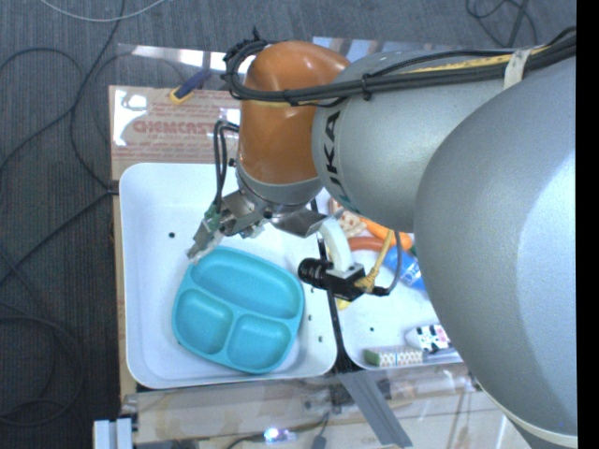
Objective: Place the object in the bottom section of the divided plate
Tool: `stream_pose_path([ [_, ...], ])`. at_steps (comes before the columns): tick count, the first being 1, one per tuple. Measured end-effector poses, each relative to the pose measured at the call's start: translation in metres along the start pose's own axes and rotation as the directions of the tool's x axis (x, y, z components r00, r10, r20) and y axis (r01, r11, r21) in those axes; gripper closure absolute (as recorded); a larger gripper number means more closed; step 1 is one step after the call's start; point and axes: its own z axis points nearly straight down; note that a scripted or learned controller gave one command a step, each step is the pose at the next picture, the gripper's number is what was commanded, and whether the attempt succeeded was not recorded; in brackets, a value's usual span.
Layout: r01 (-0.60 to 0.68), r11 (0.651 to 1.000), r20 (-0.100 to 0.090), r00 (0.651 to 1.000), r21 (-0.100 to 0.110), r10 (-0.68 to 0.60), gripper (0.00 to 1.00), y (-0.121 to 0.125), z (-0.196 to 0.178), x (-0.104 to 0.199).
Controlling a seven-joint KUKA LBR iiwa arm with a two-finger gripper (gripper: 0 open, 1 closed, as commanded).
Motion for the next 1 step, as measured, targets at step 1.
stream_pose_path([
  [1, 0.001, 1.0, 0.002, 1.0, 0.009, -0.001, 1.0, -0.0005, -0.0051, 0.0004],
])
